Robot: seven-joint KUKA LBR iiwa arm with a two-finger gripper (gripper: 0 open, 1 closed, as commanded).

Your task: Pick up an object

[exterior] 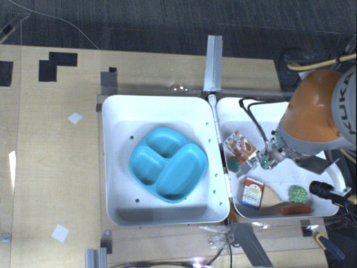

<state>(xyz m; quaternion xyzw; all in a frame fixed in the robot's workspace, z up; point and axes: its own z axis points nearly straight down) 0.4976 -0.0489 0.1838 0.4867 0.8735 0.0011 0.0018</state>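
The snack packet [240, 144] lies in the right bin [262, 109], just left of the claw [263, 159], close to its tip. If the claw is wide or narrow, I cannot tell. Below the claw lies a small carton [252, 194], and lower right a green ball [297, 194] beside a brown stick [294, 209]. Far left of the claw, a blue divided tray [168, 164] sits in the left bin [117, 149].

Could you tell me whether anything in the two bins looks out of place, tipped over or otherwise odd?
Nothing stands out. The blue divided tray lies flat in the left bin. In the right bin, the snack packet, the small box and the green ball lie loose and apart, with no spill or damage visible.
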